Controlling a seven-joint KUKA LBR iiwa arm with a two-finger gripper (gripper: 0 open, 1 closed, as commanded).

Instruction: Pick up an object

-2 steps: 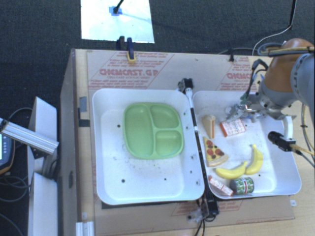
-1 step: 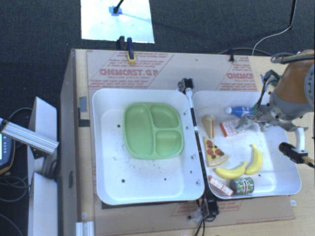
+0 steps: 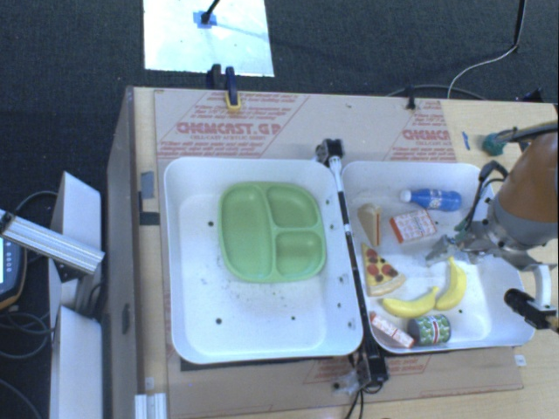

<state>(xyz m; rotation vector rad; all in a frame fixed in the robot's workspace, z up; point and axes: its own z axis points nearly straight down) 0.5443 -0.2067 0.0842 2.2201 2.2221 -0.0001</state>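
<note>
Where the arm (image 3: 528, 195) reaches in over the right edge of the bench (image 3: 262, 120), much of it is cut off by the frame, so what shows is its orange band and the grey wrist below it. The gripper (image 3: 447, 250) hangs over the right bin (image 3: 384, 175), near that bin's middle, just above the upper end of a yellow banana (image 3: 452, 286). Its fingers are small, dark and blurred against the white floor; I cannot tell whether they are apart or together, nor whether they touch the banana.

A second banana (image 3: 410, 305) lies beside the first, toward the bin's front edge. A pizza slice (image 3: 382, 271) sits near the bin's left wall, with a pale wedge-shaped thing (image 3: 371, 223) behind it, too blurred to name. A blue bottle (image 3: 434, 200) lies on its side near the back edge, and a small red-and-white packet (image 3: 412, 226) lies just in front of it. At the front edge are a green can (image 3: 430, 329) on its side and a red-and-white item (image 3: 390, 331), its print unreadable.

The left bin (image 3: 188, 234) holds a green divided plate (image 3: 272, 232), lying flat near its middle. A black part (image 3: 528, 308) juts in at the right bin's front right corner, partly cut off.
</note>
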